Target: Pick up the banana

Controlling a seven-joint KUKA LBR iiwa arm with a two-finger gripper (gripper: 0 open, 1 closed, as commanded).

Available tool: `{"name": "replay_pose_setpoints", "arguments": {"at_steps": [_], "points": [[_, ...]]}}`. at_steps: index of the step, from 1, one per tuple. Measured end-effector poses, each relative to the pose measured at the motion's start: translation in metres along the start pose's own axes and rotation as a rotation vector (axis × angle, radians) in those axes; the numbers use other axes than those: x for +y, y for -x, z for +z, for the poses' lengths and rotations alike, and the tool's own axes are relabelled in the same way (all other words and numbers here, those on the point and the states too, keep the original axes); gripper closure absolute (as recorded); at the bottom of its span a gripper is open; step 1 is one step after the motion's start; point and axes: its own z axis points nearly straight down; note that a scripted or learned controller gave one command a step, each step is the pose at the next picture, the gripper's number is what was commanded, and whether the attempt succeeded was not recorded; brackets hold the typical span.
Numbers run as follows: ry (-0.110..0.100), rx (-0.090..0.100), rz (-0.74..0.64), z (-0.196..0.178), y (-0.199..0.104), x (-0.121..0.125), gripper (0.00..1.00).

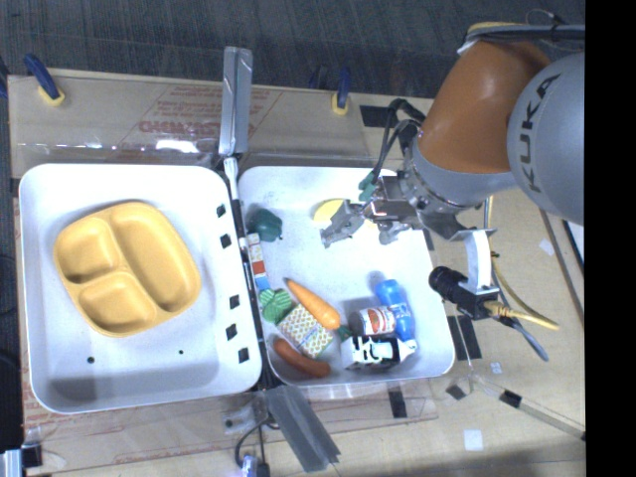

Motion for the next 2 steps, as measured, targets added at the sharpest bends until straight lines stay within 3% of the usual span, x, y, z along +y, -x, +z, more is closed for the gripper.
{"name": "replay_pose_setpoints", "arguments": {"at_steps": [1, 2], "points": [[0.005, -0.001, -0.055, -0.084, -0.015, 0.019, 0.0], [-0.001, 0.0, -0.02, 0.092, -0.008, 0.006, 0.0]]}}
